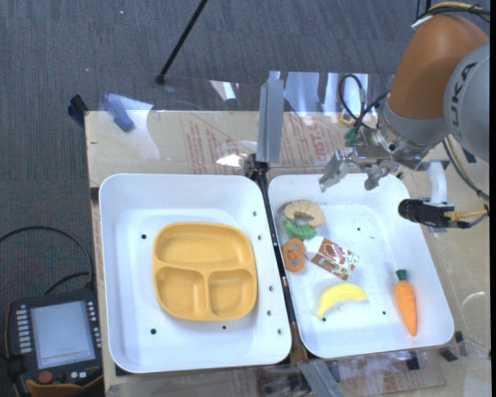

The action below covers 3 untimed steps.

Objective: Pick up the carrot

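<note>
So the bench (182, 135) takes up most of the shot, brownish top with two shallow white bins sitting side by side on it. The left bin (120, 222) holds a yellow divided plate (205, 270), three compartments, lying flat about in the middle. The right bin (430, 271) has all the small stuff in it.

The arm (434, 60) comes in from the upper right, big orange section above the grey wrist, and the gripper (353, 172) hangs over the back edge of the right bin. Its two fingers are spread apart with nothing between them, and it's well apart from the toys.

Off the bench at the bottom left there's a teach pendant (56, 336) with a pale screen, cable looping up from it.

Now the toys. The carrot (406, 303) lies near the right bin's front right corner, orange with a green top, leafy end pointing away toward the back. A yellow banana (341, 298) sits to its left. Behind that is a small carton (335, 259), looks like a red and white juice or milk box, hard to tell. A pretzel (294, 255) lies by the left wall, and a ring-shaped thing (303, 214) sits on something green behind it.
</note>
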Tool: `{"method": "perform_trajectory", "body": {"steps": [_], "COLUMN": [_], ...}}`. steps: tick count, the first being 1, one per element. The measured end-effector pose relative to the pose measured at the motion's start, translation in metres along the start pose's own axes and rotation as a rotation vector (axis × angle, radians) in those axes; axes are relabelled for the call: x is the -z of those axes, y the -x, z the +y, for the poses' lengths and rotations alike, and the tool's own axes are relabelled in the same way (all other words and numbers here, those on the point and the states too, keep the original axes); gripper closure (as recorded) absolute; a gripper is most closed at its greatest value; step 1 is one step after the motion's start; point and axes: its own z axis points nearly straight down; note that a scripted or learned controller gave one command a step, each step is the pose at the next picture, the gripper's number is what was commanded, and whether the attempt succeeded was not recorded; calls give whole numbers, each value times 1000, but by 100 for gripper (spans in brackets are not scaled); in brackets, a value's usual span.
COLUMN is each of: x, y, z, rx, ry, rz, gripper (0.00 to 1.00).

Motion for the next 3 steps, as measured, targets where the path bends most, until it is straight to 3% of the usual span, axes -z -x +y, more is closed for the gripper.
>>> {"method": "perform_trajectory", "body": {"steps": [1,2,3], "x": [-149,-140,-50], "y": [24,24,-45], "z": [2,2,2], "rx": [-162,-164,-567], "ry": [2,0,1], "rz": [0,2,-1], "gripper": [0,100,100]}}
